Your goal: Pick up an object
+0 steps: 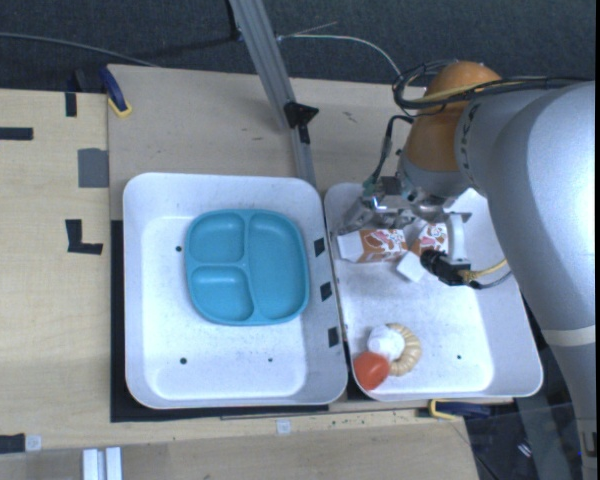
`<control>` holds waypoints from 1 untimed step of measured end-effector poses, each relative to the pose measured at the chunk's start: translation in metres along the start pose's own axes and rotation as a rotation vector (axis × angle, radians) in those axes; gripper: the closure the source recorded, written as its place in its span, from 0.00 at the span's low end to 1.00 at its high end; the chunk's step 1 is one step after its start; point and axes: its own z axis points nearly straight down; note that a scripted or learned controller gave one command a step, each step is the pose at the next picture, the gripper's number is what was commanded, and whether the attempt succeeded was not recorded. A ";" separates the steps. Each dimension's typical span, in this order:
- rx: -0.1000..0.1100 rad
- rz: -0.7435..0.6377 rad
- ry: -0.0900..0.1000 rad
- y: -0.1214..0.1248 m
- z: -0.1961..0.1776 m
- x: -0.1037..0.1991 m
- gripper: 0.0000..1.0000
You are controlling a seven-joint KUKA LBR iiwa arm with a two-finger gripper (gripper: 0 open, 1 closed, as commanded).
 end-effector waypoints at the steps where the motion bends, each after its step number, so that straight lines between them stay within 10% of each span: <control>1: -0.002 -0.002 0.000 0.001 -0.012 0.001 1.00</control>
